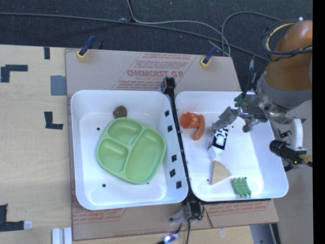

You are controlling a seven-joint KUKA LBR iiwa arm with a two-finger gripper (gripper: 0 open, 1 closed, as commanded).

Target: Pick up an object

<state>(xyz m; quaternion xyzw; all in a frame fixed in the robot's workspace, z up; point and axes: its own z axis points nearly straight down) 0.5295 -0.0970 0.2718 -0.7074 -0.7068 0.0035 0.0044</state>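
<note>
The arm (287, 65) enters from the right of the frame. The left bin (81, 151) holds a green divided plate (132, 150) at centre and a small brown object (120, 111) above it. The right bin (271, 184) holds an orange item (193, 123), a tan wedge (220, 174) and a green ridged piece (241, 186). The gripper (217, 139) is over a black-and-white object (220, 138); its grip state cannot be determined.
</note>
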